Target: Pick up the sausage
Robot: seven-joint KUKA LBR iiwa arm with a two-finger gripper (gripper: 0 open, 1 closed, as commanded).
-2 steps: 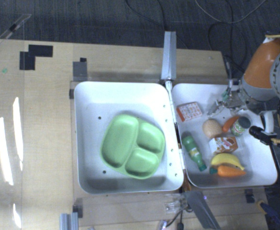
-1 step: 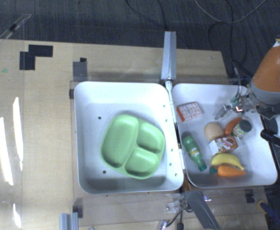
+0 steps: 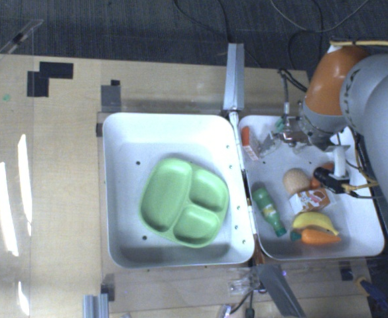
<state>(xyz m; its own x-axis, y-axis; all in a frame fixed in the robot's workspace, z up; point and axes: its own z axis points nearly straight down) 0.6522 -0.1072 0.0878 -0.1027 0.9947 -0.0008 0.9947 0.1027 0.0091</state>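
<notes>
The sausage [image 3: 245, 136] is a small orange-red piece lying at the far left corner of the right bin [image 3: 373, 244], close against the wall between the bins. My gripper [image 3: 262, 146] reaches in from the right and hangs low over that bin's far left part, just right of the sausage. Nothing shows in its grasp. The grey arm with its orange band [image 3: 331, 78] fills the upper right.
The right bin also holds a green bottle [image 3: 268, 210], a tan round item [image 3: 297, 179], a red-and-white packet [image 3: 314, 199], a banana [image 3: 315, 222] and a carrot [image 3: 320, 238]. The left bin [image 3: 121, 144] holds a green sectioned tray [image 3: 185, 201].
</notes>
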